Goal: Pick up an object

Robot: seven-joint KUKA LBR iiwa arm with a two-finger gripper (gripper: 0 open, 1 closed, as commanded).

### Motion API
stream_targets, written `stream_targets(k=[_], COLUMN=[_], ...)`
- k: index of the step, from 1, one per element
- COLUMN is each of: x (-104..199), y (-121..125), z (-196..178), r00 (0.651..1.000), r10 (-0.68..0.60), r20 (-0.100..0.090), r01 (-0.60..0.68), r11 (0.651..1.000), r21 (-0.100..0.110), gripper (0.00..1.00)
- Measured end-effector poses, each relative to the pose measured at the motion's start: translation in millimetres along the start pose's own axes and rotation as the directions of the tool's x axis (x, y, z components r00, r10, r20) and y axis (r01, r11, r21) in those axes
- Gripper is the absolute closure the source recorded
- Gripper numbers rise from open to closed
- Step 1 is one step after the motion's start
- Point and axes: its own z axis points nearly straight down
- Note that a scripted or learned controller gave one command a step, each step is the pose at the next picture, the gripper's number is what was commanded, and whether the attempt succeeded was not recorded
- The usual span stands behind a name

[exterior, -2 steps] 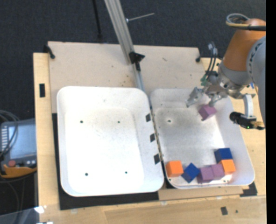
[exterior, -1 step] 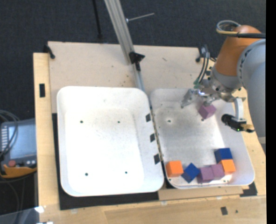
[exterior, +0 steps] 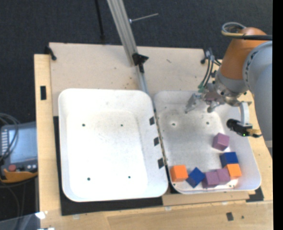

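The robot's tool (exterior: 199, 103) hangs over the far end of the right bin (exterior: 179, 138), its fingers spread apart and nothing between them. The blocks lie well apart from it toward the bin's near end: a purple cube (exterior: 221, 141) closest, then a blue block (exterior: 229, 158), and an orange cube (exterior: 179, 172) among others along the near wall. The left bin (exterior: 107, 143) sits beside it on the surface (exterior: 84, 63).

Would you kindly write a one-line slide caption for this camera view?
KUKA arm's hand over the right bin, far end, apart from coloured blocks clustered near its front edge.
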Motion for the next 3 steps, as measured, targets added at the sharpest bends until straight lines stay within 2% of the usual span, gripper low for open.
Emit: stream_targets(k=[1,3], x=[-1,-7], y=[0,-3], z=[-9,-124], r00=[1.000,1.000], r10=[-0.003,0.002], r20=[0.003,-0.001], r01=[0.003,-0.002], r11=[1.000,1.000], r21=[0.000,0.000], gripper=[1.00,1.00])
